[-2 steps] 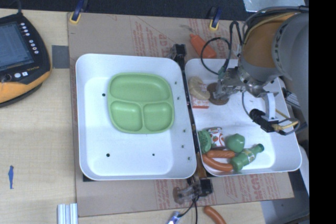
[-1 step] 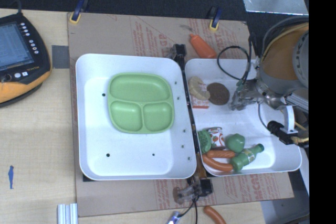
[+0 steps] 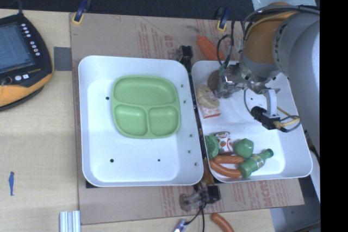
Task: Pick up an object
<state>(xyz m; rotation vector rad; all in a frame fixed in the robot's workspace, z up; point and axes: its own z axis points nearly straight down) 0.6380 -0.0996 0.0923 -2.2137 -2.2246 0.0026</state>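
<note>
I hang over the far corner of the right bin (image 3: 293, 168), my gripper (image 3: 216, 83) low near a pale wrapped item (image 3: 207, 101); whether my jaws are wide or narrow I cannot tell. Toy food lies at the bin's near edge: a green bottle (image 3: 255, 162), a carrot (image 3: 227, 160). The left bin (image 3: 98, 165) holds a green divided plate (image 3: 146, 106).
</note>
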